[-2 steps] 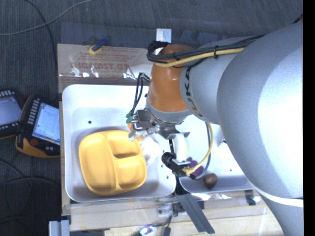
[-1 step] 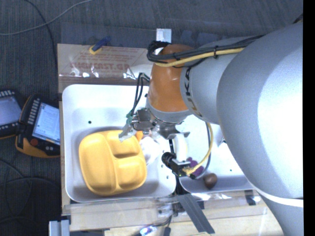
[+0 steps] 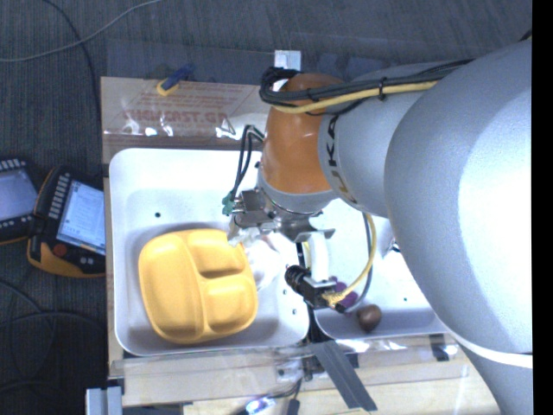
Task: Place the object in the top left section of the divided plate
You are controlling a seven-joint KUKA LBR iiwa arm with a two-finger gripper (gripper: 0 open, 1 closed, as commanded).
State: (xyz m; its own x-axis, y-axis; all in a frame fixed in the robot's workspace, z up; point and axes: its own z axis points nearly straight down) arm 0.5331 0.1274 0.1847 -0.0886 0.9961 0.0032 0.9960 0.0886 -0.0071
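Observation:
A yellow divided plate (image 3: 197, 284) lies in the left white bin (image 3: 138, 180), its three sections bare. My gripper (image 3: 253, 234) hangs under the orange wrist band, just above the plate's upper right rim. The wrist and cables hide most of it. A small brown round object (image 3: 369, 317) rests in the right bin (image 3: 406, 322) near its front wall, well to the right of the gripper.
The big grey arm covers most of the right bin. A teach pendant (image 3: 65, 223) lies on the floor left of the bench. A clear plastic sheet with a blue-and-yellow item (image 3: 175, 79) sits behind the left bin.

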